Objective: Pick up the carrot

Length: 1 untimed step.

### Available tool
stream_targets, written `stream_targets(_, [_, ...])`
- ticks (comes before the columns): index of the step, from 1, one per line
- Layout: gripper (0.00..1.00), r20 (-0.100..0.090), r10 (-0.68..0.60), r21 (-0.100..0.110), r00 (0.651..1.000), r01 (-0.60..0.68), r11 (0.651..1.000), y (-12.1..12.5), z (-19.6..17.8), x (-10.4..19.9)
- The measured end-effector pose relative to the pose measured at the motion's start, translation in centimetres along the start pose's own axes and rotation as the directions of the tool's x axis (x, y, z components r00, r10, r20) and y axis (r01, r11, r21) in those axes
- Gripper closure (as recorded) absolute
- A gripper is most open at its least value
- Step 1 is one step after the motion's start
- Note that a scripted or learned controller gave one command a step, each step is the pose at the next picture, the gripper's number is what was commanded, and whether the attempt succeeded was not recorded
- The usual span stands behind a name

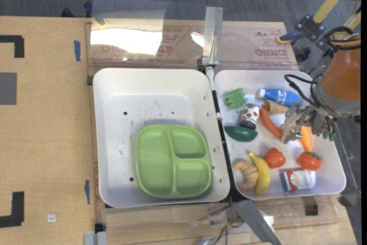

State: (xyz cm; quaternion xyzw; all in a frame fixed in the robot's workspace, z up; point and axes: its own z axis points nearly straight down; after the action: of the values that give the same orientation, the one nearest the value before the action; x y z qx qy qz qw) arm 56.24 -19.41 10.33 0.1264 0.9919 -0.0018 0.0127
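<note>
The gripper hangs low over the right bin, in the middle of a crowded spread. Its two fingers stand apart, spread wider than the piece beneath them, and nothing is visibly clamped between them.

Just to the camera-left of the fingers lies a long red-orange pepper, close to the nearer finger. Beyond the pepper are a small tin, a dark green vegetable and a leafy green piece. Above the fingers, towards the far wall, lies a blue bottle. Below them sit a red tomato, near the fingertips, and a second red tomato off to the lower left. Further down are a banana, a bread roll and a labelled can.

The carrot, short and orange, lies right at the fingertips. Its upper end reaches into the gap between them, and its lower end points towards the nearer tomato. The pepper crowds one side of it.

The left bin, well away from the fingers, holds a green divided plate.
</note>
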Motion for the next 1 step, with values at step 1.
stream_targets(1, [1.0, -0.006, -0.303, -0.003, 0.953, 0.303, 0.953, 0.71, 1.05, 3.43])
